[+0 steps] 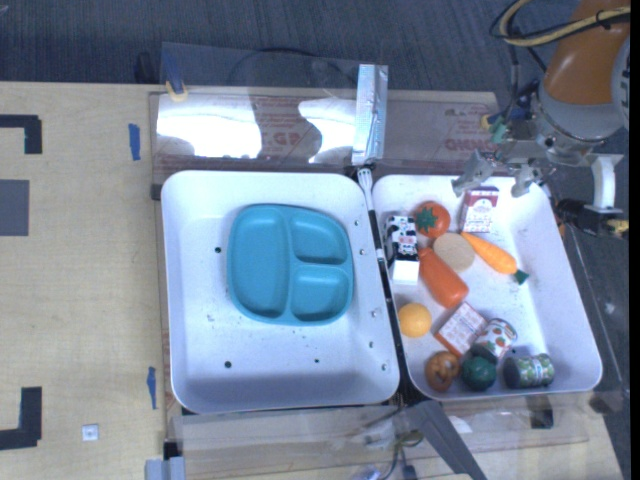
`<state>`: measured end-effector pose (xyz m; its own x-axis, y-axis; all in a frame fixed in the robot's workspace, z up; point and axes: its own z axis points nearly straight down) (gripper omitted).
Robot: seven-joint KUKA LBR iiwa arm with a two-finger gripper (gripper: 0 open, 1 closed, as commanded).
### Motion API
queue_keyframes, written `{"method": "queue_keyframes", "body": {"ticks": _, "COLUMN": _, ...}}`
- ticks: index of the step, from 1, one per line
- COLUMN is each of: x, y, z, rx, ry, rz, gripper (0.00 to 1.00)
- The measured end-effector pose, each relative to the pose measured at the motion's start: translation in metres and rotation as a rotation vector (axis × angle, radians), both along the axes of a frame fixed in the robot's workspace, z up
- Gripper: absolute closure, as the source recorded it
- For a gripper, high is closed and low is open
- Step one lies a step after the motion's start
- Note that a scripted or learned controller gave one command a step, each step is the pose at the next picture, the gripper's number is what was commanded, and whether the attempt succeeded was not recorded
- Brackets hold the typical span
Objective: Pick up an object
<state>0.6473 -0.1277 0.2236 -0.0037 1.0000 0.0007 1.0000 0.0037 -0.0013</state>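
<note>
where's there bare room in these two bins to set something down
Free: the left bin's white floor all around the blue tray, widest along its near edge. In the right bin, a bare strip along the right wall, beside the carrot. Crowded: the right bin's left side and near edge, packed with toy food and cans.

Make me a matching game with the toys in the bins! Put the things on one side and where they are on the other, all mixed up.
Things:
1. blue divided plate
2. carrot
3. lemon
4. green can

Places:
A. near corner of the right bin, by its outer wall
B. middle of the left bin
C. right bin, close to the wall between the two bins
D. right bin, just below the small red and white carton

Pairs: 1-B, 2-D, 3-C, 4-A
</note>
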Motion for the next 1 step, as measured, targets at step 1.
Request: {"method": "queue_keyframes", "body": {"ticks": 1, "x": 0.0095, "y": -0.0123, "z": 0.0946, "rx": -0.003, "ry": -0.012, "rz": -0.042, "gripper": 0.0}}
